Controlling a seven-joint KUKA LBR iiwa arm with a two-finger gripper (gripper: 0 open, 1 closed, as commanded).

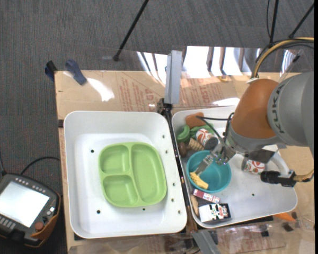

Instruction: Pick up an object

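I am in the approach, my pincer (pixel 208 163) hanging spread and bare over the teal bowl (pixel 211 178) in the right bin (pixel 265 205), where a yellow piece (pixel 199 181) lies; next I should drop and close on it.

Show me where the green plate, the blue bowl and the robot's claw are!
green divided plate (pixel 132 173), camera view, on its middle ridge.
teal bowl (pixel 218 180), camera view, on its inside floor.
gripper (pixel 208 164), camera view, between its fingertips over the bowl.

Single overhead camera, slanted down over bins (pixel 74 142)
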